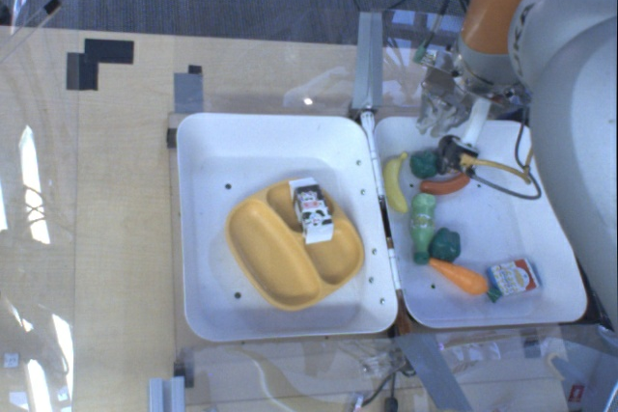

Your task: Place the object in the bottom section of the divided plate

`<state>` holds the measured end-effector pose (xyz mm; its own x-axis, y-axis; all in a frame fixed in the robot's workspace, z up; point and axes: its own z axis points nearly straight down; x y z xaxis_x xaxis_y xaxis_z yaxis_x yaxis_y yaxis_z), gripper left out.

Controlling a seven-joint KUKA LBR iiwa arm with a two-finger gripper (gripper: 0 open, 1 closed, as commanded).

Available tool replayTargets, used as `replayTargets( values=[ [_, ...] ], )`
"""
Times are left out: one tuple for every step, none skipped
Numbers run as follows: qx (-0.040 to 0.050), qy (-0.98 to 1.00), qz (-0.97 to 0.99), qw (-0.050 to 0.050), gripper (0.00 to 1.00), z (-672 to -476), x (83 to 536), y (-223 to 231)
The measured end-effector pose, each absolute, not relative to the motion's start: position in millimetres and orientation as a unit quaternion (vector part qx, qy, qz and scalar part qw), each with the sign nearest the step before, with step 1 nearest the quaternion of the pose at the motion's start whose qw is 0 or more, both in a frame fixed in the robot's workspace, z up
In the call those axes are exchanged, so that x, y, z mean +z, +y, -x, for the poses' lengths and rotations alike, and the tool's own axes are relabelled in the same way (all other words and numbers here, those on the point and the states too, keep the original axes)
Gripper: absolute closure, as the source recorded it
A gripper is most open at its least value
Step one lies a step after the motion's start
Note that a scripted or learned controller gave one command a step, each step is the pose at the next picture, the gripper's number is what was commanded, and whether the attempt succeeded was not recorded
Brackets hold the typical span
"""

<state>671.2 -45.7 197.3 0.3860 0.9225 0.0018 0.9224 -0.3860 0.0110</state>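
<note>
- The pincer [446, 116] hung over the far edge of the right bin [555, 236]; whether it was spread or pressed together could not be told, and nothing showed pinched in it.
- The small carton [311, 211] lay well off to its left in the left bin [203, 207], on the yellow divided plate [280, 265], straddling the ridge between sections.
- The carton was white with dark print, its long axis running roughly near to far.

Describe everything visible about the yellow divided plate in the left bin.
The yellow divided plate looks like matte plastic, roughly oval, with raised ridges splitting it into one large section and smaller ones. It lies flat on the floor of the left bin, turned at a slant. A small white carton with dark print rests across its upper ridge.
</note>
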Motion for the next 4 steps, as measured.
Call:
replayTargets(
  values=[
    [0.0029,0.505,-0.863,0.002,1.00,-657.6,246.1,-21.9],
    [0.0023,0.427,-0.904,0.001,1.00,-669.3,248.5,48.3],
    [0.0011,0.436,-0.900,0.001,1.00,-662.3,185.2,-31.0],
    [0.0095,0.293,-0.956,0.004,1.00,-663.7,126.8,-74.4]
  ],
)
